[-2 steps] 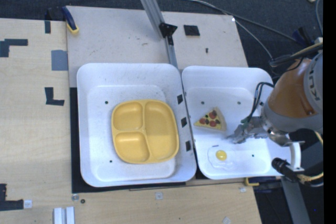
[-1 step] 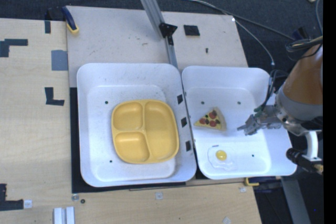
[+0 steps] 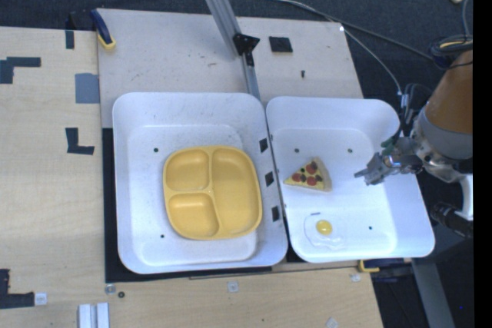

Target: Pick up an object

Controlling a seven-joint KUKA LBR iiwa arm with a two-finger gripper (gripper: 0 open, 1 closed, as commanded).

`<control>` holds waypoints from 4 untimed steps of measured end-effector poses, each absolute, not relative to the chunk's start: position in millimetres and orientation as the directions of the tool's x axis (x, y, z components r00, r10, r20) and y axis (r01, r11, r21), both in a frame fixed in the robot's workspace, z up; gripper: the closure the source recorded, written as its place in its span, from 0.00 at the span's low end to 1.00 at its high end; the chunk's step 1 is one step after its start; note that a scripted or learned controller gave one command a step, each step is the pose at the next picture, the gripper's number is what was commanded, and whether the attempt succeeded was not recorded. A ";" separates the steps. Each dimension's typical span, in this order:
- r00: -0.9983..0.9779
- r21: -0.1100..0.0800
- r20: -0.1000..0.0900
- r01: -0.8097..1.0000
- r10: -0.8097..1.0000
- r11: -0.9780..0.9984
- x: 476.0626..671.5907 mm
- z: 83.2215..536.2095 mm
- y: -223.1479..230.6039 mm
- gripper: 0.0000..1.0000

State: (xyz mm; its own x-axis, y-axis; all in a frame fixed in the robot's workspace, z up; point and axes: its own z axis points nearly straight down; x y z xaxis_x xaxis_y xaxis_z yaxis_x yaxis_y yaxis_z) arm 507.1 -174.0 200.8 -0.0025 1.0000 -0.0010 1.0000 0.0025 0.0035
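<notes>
The table (image 3: 177, 65) carries two white bins side by side; the left bin (image 3: 131, 165) holds a yellow divided plate (image 3: 212, 192); the right bin (image 3: 369, 119) holds a pizza slice (image 3: 310, 175) and, nearer the front, a fried egg (image 3: 323, 230); the jaws (image 3: 372, 173) hang over that bin's right part, and whether they stand wide or narrow cannot be told; nothing shows between them; the pizza slice lies just to their left in the view, its long axis running left to right, so it looks the nearer pick.
</notes>
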 end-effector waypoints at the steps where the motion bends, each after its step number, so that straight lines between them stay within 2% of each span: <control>1: -0.002 0.006 -0.002 1.000 1.000 0.002 506.2 264.1 -174.8 1.00; 2: -0.005 -0.002 0.001 1.000 1.000 0.005 507.7 248.2 -120.7 1.00; 4: -0.004 -0.003 0.000 1.000 1.000 0.004 504.6 234.3 -32.0 1.00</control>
State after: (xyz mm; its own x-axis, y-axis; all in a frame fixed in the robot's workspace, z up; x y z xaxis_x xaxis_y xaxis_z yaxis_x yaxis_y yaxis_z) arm 504.6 -32.0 234.3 -0.0043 1.0000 0.0002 1.0000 0.0043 -0.0025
